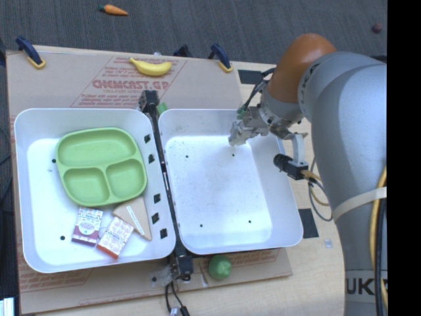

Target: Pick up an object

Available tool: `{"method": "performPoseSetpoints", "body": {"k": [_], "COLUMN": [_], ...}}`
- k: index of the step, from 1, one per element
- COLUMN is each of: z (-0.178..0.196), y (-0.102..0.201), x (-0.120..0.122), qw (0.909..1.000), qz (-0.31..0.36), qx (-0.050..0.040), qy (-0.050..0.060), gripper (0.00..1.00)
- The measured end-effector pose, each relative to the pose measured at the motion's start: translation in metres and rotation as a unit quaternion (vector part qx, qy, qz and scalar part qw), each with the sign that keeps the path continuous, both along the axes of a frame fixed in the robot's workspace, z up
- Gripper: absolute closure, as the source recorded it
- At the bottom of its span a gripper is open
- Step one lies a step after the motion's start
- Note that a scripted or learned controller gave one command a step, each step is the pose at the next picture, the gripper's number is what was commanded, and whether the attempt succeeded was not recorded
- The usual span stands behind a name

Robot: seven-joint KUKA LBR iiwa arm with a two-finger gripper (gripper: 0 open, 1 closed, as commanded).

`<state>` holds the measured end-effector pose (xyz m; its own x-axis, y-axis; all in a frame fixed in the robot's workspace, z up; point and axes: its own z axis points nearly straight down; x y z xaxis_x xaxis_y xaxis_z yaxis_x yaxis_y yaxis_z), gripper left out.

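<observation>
Two shallow glossy white bins sit on brown cardboard; the left bin (pixel 26 176) holds a smooth green three-compartment plate (pixel 100 164). Right of the plate, the gripper (pixel 237 137) hangs over the right bin (pixel 289 222), its opening impossible to judge.

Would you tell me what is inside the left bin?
The left bin holds a green divided plate, two small packets and a tan wedge. Whatever lies beneath the plate is hidden.

We see the gripper (pixel 237 137) over the far edge of the right bin (pixel 263 203). Left of it lies the left bin (pixel 29 176), holding a divided plate (pixel 100 164), with two packets (pixel 102 230) and a wedge (pixel 133 220) nearer us. A banana (pixel 151 65) lies beyond-left; a ball (pixel 220 266) sits nearer us, outside the bins.
</observation>
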<state>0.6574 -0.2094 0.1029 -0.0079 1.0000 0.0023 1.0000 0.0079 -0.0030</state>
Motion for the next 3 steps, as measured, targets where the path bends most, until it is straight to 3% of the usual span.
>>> {"method": "performPoseSetpoints", "body": {"k": [1,2,3], "z": [0.000,-0.011,0.000], "y": [0.000,-0.001,0.000], "x": [0.000,-0.001,0.000], "qw": [1.0000,1.0000,1.0000], "qz": [0.000,-0.001,0.001], "qx": [0.0000,-0.0009,-0.0003], "qy": [0.000,0.000,0.000], "gripper": [0.00,0.00,1.00]}}
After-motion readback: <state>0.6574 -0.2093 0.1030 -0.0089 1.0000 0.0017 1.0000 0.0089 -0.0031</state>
